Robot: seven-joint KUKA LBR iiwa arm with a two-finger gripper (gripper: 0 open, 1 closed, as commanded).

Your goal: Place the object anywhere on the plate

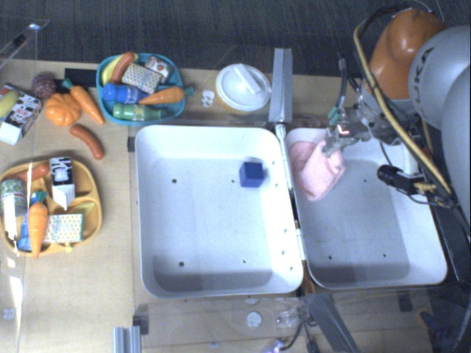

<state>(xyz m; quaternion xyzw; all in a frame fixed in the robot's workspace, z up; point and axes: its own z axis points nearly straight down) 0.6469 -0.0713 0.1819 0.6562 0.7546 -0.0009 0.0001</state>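
A small blue cube (252,173) rests on the floor of the left bin (191,263), towards its upper right. A pink plate (316,170) lies in the right bin (383,248), in the upper left corner against the wall, and looks tilted. My gripper (333,140) hangs over the plate's upper right edge, touching or nearly touching it. The arm reaches in from the right, its orange band (397,43) at the top right. The cube is well apart from the gripper, across the wall between the bins.
Left of the bins are toy foods: a blue bowl (141,88) of vegetables, a yellow tray (51,208) and loose carrots and a sausage (87,140). A white lidded bowl (244,87) and a metal post (278,87) stand behind the bins. Cables (401,175) trail over the right bin.
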